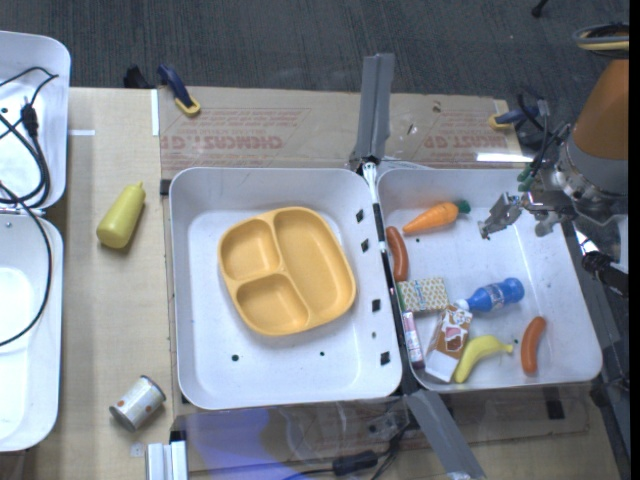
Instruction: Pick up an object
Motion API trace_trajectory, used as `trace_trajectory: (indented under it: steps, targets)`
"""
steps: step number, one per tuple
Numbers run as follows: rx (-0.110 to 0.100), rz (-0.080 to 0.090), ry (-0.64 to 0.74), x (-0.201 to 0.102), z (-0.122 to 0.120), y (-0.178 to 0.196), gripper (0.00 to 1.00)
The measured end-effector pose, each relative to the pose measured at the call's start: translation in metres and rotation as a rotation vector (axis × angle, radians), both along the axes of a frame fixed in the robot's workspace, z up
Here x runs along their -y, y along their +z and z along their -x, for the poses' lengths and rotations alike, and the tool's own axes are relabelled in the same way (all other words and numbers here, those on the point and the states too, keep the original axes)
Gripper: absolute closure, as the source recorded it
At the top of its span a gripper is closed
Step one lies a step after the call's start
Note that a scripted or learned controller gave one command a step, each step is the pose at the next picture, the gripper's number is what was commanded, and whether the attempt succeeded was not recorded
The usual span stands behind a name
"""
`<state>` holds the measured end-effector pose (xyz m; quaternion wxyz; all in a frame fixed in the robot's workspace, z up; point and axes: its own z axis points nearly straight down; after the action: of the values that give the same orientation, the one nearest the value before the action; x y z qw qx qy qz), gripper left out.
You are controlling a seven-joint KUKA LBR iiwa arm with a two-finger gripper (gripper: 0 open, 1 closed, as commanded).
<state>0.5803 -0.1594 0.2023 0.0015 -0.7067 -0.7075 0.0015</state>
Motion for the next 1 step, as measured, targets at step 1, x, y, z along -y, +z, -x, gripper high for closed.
trace_trajectory:
  steps: [1]
  targets:
    - [0.003, 0.0, 0.27, 0.0239, -0.0308, -0.0283, 0.0]
